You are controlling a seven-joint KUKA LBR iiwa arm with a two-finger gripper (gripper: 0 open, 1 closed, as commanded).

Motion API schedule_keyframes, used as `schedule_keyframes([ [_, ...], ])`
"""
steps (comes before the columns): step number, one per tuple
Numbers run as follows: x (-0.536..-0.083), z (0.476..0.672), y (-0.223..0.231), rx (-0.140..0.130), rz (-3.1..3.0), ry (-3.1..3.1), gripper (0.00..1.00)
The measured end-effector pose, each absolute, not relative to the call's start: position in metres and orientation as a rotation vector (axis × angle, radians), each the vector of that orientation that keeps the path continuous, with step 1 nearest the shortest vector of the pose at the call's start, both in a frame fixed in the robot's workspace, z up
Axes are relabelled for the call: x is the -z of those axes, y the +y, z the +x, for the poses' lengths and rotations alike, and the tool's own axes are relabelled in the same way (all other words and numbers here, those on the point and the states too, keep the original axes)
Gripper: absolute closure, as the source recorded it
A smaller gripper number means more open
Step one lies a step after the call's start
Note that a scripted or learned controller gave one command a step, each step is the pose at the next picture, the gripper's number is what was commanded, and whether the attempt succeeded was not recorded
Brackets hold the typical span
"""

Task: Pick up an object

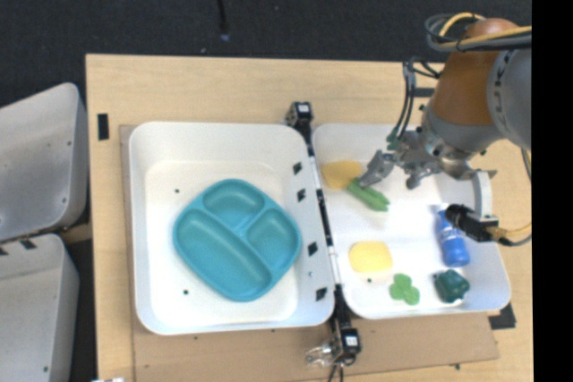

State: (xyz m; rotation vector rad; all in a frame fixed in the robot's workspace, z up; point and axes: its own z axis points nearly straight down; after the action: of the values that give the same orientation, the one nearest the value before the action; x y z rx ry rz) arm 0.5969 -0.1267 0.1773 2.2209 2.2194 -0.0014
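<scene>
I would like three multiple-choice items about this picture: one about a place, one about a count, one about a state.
1. Where does the teal divided plate lie?
A. left bin
B. right bin
C. bare bench

2. How many yellow things are in the right bin?
A. none
B. two
C. five

3. How does the plate lie?
A. standing on edge
B. flat, hollows up
C. upside down

Key: 1 A, it rests inside the left bin. 2 B, one is near the top, one lower. 3 B, its three hollows are visible.

Grey arm from the right, orange-banded wrist bent down, tool with fingers spread.
</scene>
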Motion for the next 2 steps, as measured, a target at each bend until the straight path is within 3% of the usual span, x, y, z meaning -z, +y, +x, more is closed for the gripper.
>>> schedule_keyframes([
  [1,-0.124,0.603,-0.121,-0.001,2.219,2.219,0.00],
  [2,-0.101,0.603,-0.122,0.002,2.225,2.215,0.00],
])
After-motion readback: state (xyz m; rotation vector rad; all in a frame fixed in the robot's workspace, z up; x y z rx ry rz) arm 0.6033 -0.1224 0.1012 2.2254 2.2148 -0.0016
